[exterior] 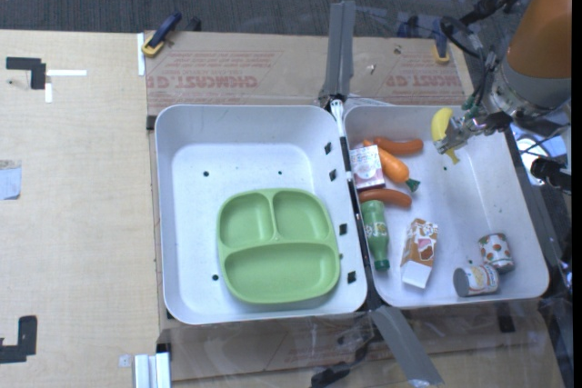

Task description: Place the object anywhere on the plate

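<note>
Hovering at the right bin's (527, 223) twelve o'clock, the gripper (452, 141) pinches a small yellow banana-shaped toy (441, 124); the green three-compartment plastic plate (277, 245) sits left.

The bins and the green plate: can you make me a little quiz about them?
1. True or false: the plate lies in the left bin.
2. Which thing is nearest the end effector? A) the can B) the banana C) the green bottle
3. Fill in: the plate has ___ compartments.

Key: 1 true. 2 B; the banana sits at the right bin's far edge, right by the end effector. 3 three; two small ones at the far side, one wide one at the near side.
</note>
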